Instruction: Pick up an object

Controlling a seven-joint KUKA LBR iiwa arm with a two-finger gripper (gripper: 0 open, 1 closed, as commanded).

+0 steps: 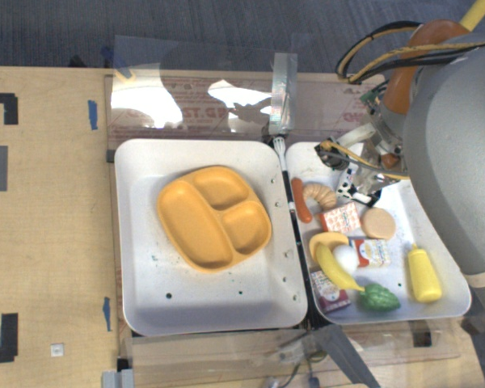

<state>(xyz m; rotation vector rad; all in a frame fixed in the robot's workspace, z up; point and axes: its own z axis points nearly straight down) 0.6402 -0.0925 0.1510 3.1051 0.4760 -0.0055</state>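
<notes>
Currently the gripper (349, 175) hangs low over the far corner of the right bin (451, 296), just beyond the croissant (319, 194). Whether its fingers are wide or narrow cannot be told among the cables and dark parts. Nothing seems held, so I judge this the approach step. The candidates lie crowded together: a banana (333, 262), yellow bottle (423, 274), green pepper (377, 297). The left bin (137, 241) holds an orange divided plate (215, 217). Next comes choosing one item and descending squarely.
</notes>
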